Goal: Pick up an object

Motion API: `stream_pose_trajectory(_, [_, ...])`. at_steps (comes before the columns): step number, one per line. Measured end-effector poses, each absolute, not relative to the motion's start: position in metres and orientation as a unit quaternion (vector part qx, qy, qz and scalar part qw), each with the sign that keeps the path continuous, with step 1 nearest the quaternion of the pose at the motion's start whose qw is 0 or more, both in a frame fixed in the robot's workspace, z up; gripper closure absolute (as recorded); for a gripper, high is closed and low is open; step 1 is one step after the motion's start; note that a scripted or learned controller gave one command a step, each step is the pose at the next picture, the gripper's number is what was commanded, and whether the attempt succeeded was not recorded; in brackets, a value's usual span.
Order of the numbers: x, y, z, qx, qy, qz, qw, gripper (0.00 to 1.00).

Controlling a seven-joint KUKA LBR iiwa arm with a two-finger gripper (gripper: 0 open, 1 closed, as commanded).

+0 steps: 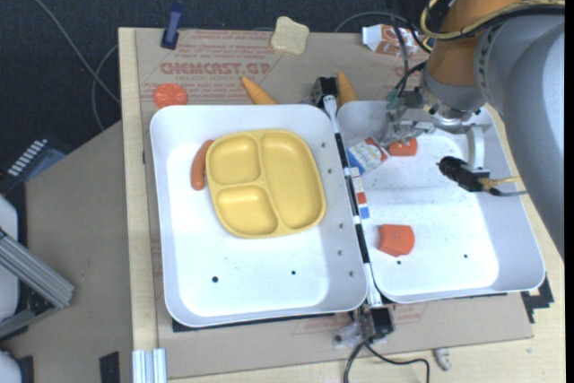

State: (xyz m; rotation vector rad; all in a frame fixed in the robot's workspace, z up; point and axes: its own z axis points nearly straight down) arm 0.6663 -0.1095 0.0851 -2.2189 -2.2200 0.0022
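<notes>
Nearest, an orange block [395,239] lies well nearward of the gripper [401,132], which hovers over a red piece [404,147], its opening indiscernible.

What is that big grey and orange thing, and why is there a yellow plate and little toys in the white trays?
That grey and orange thing is a robot arm. The camera sits above the bench and looks down; the arm reaches in from the right. At its end is a gripper, like a two-finger hand, low over the right bin. Its job is to pick something up. Near it lie a small red piece and a little packet, with an orange block lower down. I can't tell if it holds anything. The left bin holds a yellow divided plate with a toy hot dog beside it.
</notes>
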Motion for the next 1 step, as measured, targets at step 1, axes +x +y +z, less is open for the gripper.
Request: stream_pose_trajectory(1, [0.6105,-0.0531,0.1859,-0.707,-0.708,-0.0007,0.0,1.0])
